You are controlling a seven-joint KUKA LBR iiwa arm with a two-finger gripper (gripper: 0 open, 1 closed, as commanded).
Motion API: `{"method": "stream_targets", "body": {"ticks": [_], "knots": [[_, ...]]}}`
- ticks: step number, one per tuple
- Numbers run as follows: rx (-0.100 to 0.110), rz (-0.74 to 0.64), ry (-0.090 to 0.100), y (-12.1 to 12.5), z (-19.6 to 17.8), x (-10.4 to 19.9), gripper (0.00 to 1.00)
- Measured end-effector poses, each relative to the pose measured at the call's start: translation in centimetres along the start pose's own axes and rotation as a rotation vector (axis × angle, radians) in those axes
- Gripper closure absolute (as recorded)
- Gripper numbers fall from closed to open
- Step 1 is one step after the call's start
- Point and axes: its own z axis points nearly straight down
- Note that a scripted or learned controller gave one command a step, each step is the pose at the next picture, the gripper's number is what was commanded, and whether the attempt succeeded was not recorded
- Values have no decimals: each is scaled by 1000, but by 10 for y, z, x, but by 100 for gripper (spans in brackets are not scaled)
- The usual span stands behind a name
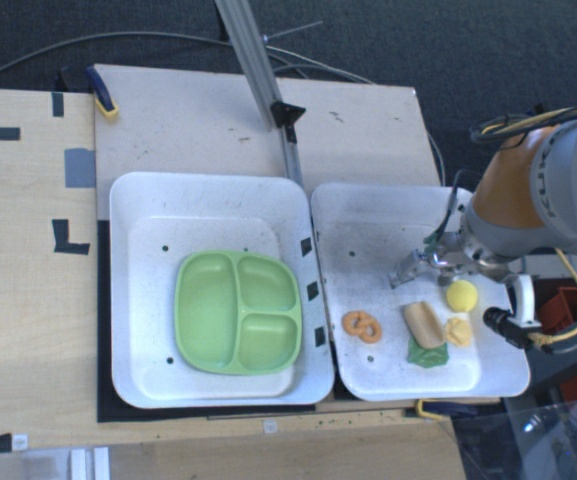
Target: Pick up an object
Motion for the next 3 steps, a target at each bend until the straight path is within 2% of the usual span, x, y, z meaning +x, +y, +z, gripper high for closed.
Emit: {"method": "stream_targets", "body": {"ticks": [1,2,3], "knots": [[-4,-1,0,1,-13,0,100],[-10,0,-1,3,-56,3,100],[-11,0,-2,-5,-105,6,100]]}}
